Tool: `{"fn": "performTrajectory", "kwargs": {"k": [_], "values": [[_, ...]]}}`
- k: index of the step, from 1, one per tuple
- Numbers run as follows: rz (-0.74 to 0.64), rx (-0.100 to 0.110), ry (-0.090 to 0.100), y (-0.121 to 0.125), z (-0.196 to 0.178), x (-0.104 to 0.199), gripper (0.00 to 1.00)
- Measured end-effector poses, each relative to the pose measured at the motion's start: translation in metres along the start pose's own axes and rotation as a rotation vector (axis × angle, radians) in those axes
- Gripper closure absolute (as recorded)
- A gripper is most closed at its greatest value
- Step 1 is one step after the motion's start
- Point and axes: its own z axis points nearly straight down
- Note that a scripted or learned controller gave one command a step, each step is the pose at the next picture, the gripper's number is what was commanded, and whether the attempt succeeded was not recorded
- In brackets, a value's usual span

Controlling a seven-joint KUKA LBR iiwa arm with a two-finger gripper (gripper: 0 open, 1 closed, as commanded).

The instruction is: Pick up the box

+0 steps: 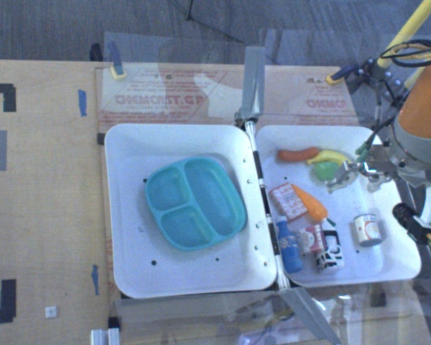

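Camera view: hand (352, 172) hovered, finger state untellable, right of the flat red-and-white printed box (288, 200); approach step, next shift left and descend.

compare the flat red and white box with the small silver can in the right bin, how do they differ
The flat red and white box is rectangular and lies flat; the small silver can is a cylinder. The box sits near the right bin's left side, touching the orange carrot; the can lies apart from other items near the right side. The box looks wider than the can. Both rest on the bin floor.
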Motion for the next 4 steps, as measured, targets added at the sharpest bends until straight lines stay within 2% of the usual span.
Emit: {"fn": "performTrajectory", "kwargs": {"k": [1,2,3,4], "values": [[0.0,0.0,0.0,0.0,0.0,0.0,0.0],[-0.203,-0.013,-0.003,0.007,0.119,0.033,0.0],[-0.149,-0.02,-0.005,0.106,0.125,0.027,0.0],[-0.15,-0.025,-0.006,0.108,0.113,0.028,1.0]]}}
